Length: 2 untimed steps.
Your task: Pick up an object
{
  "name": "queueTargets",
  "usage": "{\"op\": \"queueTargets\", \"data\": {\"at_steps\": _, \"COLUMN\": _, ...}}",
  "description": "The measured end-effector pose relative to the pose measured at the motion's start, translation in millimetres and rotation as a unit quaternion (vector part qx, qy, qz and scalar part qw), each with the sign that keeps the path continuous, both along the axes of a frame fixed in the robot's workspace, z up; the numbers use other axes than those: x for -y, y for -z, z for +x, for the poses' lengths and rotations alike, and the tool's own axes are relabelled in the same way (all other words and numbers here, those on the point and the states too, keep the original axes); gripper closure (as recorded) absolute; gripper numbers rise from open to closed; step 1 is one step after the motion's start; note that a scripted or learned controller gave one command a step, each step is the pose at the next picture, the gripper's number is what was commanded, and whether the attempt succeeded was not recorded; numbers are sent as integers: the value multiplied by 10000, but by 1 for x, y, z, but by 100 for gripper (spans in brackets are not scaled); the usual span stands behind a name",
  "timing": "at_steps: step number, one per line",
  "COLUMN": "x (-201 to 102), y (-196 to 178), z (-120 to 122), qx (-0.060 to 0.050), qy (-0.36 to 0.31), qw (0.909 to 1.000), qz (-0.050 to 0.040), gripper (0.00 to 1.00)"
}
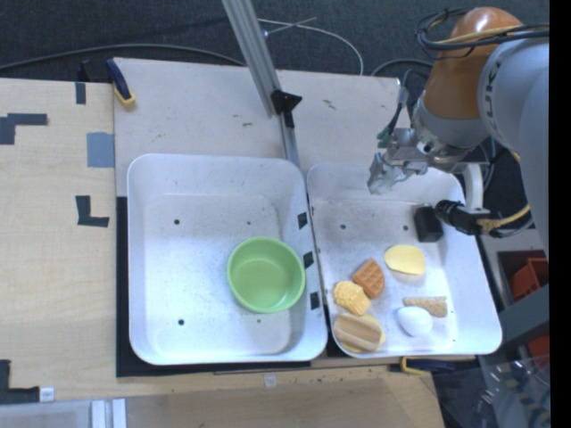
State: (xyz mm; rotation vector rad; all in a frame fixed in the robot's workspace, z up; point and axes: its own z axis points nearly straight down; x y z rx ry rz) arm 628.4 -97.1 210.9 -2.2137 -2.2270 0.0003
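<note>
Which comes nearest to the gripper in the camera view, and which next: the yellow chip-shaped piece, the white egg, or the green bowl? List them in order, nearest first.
Measured from the gripper at the far end of the right bin:
1. Yellow chip-shaped piece, right bin, just below the gripper.
2. White egg, right bin, near the front edge.
3. Green bowl, left bin.

Arm (500, 69) cut off at the 3 o'clock picture edge. Gripper (382, 178) too small and blurred to read. Right bin (464, 341) near rim partly hidden at 5 o'clock. Slanted metal pole (254, 47) cut off at 12 o'clock.
</note>
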Motion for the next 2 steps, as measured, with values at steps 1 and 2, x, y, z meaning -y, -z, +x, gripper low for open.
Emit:
{"op": "queueTargets", "data": {"at_steps": 1, "x": -57, "y": 4, "z": 14, "qx": 1, "qy": -6, "qw": 10000, "qz": 3, "gripper": 100}}
{"op": "queueTargets", "data": {"at_steps": 2, "x": -105, "y": -7, "z": 12, "qx": 0, "qy": -2, "qw": 10000, "qz": 4, "gripper": 100}}
